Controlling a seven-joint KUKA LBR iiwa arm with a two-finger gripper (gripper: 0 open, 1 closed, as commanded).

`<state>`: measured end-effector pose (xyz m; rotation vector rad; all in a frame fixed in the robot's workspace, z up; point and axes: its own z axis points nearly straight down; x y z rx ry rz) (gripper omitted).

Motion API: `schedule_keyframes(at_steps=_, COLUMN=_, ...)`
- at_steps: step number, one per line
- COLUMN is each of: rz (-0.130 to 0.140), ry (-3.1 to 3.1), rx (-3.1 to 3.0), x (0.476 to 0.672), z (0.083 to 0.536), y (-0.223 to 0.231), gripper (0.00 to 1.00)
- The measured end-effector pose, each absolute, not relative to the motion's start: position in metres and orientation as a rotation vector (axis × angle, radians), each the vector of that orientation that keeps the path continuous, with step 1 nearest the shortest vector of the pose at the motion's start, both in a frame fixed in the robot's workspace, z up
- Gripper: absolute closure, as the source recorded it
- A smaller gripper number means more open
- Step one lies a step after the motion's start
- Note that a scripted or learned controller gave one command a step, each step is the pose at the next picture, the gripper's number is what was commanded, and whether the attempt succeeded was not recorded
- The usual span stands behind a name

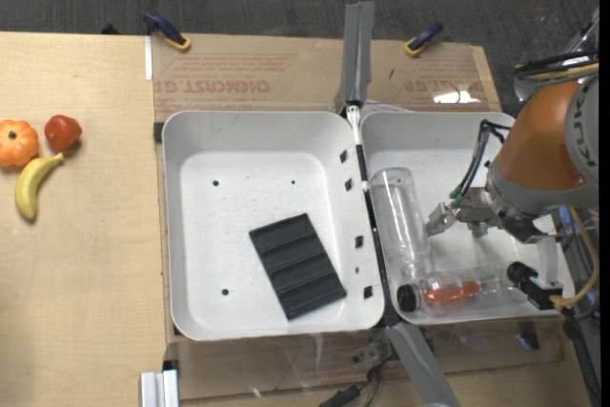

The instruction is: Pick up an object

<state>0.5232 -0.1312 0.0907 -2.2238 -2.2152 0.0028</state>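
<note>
Near the front of the right bin [419,131] lies a small bottle [448,293] and, just behind it, a clear tube [400,222], both flat on the floor, so nothing is picked up yet. The gripper [446,218] hangs low beside the tube, and I cannot tell how wide it is. Farther left, a black ridged block [296,264] lies in the other bin [181,205].

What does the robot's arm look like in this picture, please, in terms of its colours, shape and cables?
The arm is rounded and bulky, with a broad orange band above grey metal. Below it sits a darker metal gripper. A thin dark cable loops down its side, and yellow and black cables run behind it.
</note>
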Motion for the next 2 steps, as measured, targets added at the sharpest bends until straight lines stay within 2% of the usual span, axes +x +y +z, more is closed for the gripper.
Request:
schedule_keyframes(at_steps=1, rz=0.001, ry=-2.306, rx=-2.133, x=0.490, z=0.191, y=-0.088, gripper=0.00)
schedule_keyframes(at_steps=2, rz=-0.022, ry=-2.422, rx=-2.033, x=0.487, z=0.129, y=-0.096, gripper=0.00)
